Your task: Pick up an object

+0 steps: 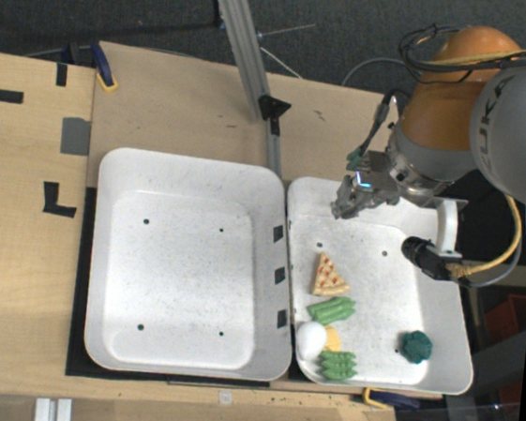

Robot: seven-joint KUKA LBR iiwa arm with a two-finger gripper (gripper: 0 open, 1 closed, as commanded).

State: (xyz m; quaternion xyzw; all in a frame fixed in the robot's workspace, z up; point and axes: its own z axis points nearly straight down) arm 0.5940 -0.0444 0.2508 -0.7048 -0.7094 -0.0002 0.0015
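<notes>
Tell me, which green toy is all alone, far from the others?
The dark green round toy by the right bin's right side. The two lighter green ones sit in the cluster with the white egg.

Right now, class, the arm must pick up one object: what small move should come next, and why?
Probably a short move toward the near side of the right bin, then down. The gripper hangs over that bin's far edge with nothing between its fingers, while the closest object, the pizza slice, lies apart from it nearer the camera, above the green pod.
</notes>
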